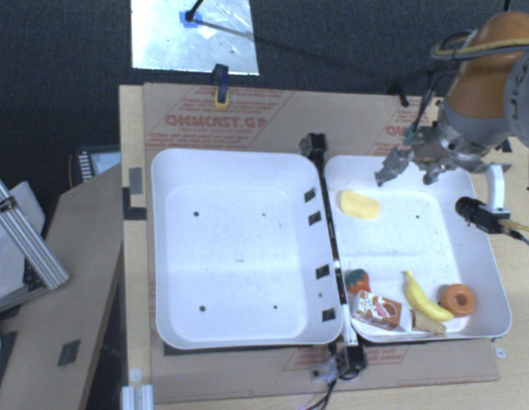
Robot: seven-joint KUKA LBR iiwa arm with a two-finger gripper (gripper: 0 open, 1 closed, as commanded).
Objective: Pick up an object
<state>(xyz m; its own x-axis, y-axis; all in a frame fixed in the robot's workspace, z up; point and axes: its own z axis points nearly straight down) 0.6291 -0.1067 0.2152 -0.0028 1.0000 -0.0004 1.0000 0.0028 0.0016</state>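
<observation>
My gripper (409,174) hangs over the far edge of the right bin (418,242). Its two grey fingers stand apart, open, with nothing between them. A pale yellow lump (359,204) lies just below and left of the fingers, apart from them. Along the near edge of the same bin lie a banana (420,297), an orange ring (458,299), a small red fruit with a green top (358,280) and a printed snack packet (379,311).
The left bin (238,246) sits beside the right one, joined by a black hinge strip (326,229). Both rest on a cardboard sheet (247,118). A shiny metal plate (194,24) lies behind the bench. A black cylinder (478,213) sticks out of the arm over the right rim.
</observation>
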